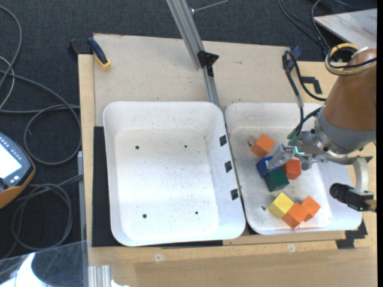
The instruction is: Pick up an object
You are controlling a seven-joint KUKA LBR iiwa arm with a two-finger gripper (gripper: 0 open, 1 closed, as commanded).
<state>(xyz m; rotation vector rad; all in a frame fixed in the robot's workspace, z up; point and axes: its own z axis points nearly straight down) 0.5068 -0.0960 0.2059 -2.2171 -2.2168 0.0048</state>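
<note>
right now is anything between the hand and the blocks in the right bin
Nothing visible stands between them. The hand is already down among the cluster, right at the blue block and green block, with a red-orange block close beside it in the right bin.

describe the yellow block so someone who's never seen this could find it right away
Look in the right-hand white bin, the one holding the blocks. Near its front edge lie a few blocks; the yellow block is the leftmost of them, touching an orange block on its right. It is the single yellow cube among orange, green and blue ones.
</note>
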